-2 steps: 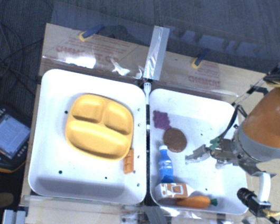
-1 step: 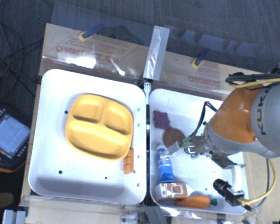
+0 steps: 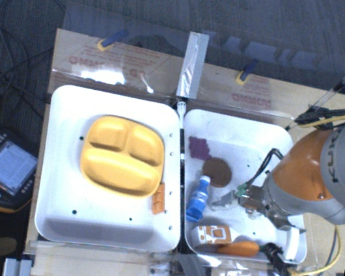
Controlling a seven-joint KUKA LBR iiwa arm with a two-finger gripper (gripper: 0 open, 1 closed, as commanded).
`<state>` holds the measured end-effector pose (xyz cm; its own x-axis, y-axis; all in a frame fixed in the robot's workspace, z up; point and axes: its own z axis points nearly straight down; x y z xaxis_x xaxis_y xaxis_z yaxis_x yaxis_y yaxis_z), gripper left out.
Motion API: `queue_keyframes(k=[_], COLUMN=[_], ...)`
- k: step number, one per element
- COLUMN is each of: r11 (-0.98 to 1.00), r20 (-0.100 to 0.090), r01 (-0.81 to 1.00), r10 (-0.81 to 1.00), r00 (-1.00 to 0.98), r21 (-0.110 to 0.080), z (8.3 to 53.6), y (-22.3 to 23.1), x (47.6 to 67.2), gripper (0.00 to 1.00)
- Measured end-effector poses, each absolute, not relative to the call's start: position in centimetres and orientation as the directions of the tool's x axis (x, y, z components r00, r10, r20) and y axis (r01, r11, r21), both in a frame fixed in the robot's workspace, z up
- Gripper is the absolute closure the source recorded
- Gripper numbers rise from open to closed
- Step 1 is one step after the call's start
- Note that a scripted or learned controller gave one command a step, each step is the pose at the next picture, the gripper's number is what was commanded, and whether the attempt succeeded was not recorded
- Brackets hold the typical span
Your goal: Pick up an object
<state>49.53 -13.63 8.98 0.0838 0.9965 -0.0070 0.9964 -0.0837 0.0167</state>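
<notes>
Two shallow white bins sit side by side. The left bin [image 3: 47, 211] holds two things: one yellow plastic divided tray [image 3: 124, 154] and one small orange piece [image 3: 159, 199] just off the tray's lower right corner. The right bin [image 3: 240, 129], beside the tray, holds five: one purple crumpled lump [image 3: 199, 148], one brown round disc [image 3: 218, 171], one blue plastic bottle [image 3: 199, 199], one orange-and-white packet [image 3: 212, 233] and one orange carrot-shaped toy [image 3: 238, 247]. The grey-and-orange arm [image 3: 315, 172] covers that bin's right part. The gripper [image 3: 233, 196] hangs right of the bottle, below the disc; it is dark and small, so whether it is parted or closed, or has hold of anything, cannot be told.
</notes>
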Motion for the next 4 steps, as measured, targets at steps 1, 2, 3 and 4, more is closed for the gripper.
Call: queue_keyframes(k=[1,2,3,4], r11=[0.128,0.155,0.1,0.101], r20=[0.003,-0.004,-0.004,-0.007], r01=[0.992,0.988,0.995,0.995], r10=[0.992,0.988,0.995,0.995], r00=[-0.128,-0.155,-0.1,-0.101], r21=[-0.003,0.007,0.008,0.007], z=[13.5,8.9,8.8,9.8], y=[-9.5,-12.1,-12.7,-12.7], x=[53.1,56.9,61.5,61.5], gripper=[0.0,0.0,0.0,1.0])
